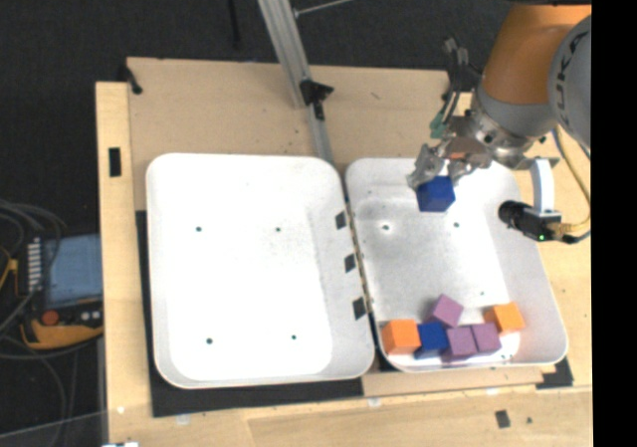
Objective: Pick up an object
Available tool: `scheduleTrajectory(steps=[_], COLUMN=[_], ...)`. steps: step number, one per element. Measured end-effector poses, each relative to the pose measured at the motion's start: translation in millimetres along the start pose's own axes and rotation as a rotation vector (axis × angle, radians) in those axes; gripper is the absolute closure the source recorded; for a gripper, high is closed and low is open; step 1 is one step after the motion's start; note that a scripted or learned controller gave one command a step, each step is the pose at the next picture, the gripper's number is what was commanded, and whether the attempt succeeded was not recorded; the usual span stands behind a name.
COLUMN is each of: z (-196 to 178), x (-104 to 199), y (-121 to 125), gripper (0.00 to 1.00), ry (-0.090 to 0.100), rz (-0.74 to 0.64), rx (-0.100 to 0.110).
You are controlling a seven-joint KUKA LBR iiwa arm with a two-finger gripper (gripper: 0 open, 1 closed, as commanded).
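blue cube [436, 195] clamped between fingers [426, 170], lifted above right bin [518, 256].

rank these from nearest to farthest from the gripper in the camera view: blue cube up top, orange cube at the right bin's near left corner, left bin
1. The blue cube up top, right at the gripper, in the right bin's far part.
2. The orange cube, at the right bin's near left corner.
3. The left bin; taken at its middle it lies farthest, across the divide.
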State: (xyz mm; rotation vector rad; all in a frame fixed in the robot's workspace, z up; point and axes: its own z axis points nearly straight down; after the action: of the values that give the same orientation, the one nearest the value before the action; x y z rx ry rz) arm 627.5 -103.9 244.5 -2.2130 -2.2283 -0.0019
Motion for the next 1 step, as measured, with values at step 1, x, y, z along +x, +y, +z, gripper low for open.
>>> scheduleTrajectory(steps=[1], z=[-3.2], x=[43.6], y=[-19.6], gripper=[1.0], ry=[0.0], rz=[0.001], rx=[0.001])
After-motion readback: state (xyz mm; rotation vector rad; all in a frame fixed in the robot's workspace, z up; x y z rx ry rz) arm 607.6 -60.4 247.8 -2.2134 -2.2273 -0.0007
